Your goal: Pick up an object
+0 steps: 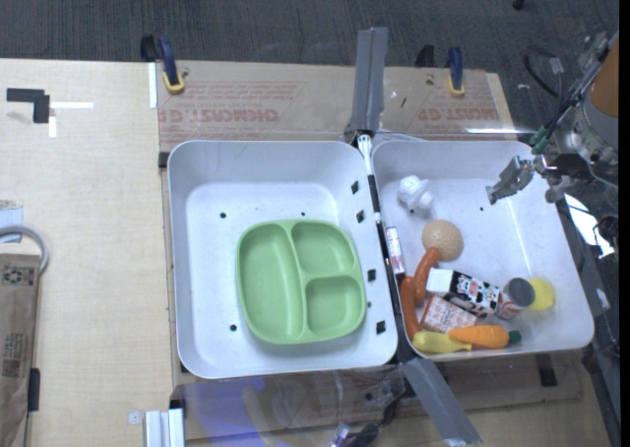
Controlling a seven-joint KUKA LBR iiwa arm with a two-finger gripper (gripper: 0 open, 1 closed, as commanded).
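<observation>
The right bin holds several objects. A small white toy lies near its back left, with a tan ball just in front of it. Along the front lie a red-orange sausage, a cow-patterned carton, a yellow piece with a grey cap, an orange carrot, a yellow banana and a red-and-white packet. My gripper hangs over the bin's back right part, apart from all of them, with bare bin floor beneath it. Nothing hangs from it.
The left bin holds a green divided plate. A thin marker lies along the right bin's left wall. Clamps hold a cardboard sheet behind the bins. A brown paper bag sits at the far left.
</observation>
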